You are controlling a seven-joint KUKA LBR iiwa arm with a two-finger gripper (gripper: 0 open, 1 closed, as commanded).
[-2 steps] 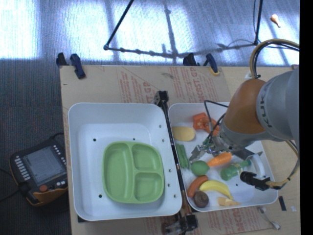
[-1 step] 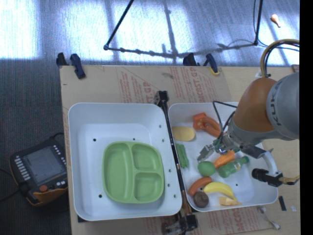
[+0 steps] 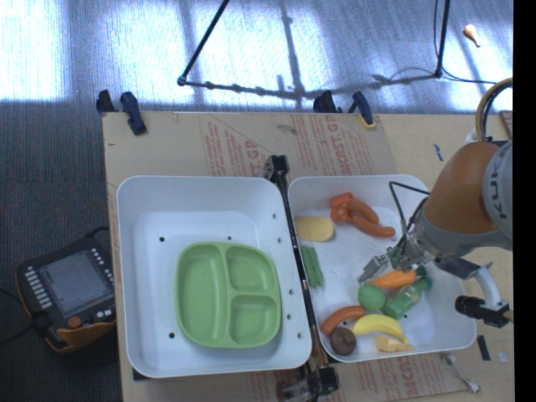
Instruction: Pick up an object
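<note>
Gripper (image 3: 387, 265) touches tapered orange carrot (image 3: 394, 280) among glossy plastic food.

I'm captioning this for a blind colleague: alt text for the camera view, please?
A grey-and-orange robot arm lowers its gripper over toy food in the right white bin, near a carrot and banana. The left white bin holds a green divided plate.

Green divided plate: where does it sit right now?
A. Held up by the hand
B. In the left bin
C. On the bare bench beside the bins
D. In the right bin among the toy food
B. The green divided plate lies flat on the floor of the left bin, while the toy food such as the banana is in the right bin.
</note>
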